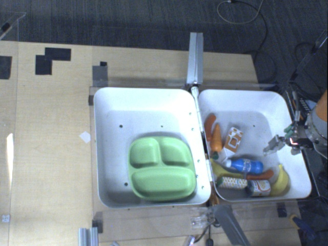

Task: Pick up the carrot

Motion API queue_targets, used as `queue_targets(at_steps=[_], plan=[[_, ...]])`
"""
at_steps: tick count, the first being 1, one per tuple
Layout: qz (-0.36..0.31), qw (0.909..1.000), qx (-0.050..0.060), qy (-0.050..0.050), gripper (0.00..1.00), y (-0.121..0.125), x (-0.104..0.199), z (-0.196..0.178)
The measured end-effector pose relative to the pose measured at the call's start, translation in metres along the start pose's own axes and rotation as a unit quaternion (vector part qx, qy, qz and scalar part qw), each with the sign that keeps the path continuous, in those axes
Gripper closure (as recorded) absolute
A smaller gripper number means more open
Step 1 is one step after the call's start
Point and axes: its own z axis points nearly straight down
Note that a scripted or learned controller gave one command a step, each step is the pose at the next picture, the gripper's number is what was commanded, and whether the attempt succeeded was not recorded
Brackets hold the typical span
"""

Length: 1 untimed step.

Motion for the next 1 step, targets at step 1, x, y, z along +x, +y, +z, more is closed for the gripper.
queue_targets(at_steps=[1], plan=[[-0.007, 1.0, -0.001, 0.0, 0.0, 0.0428, -0.0254, -0.0271]])
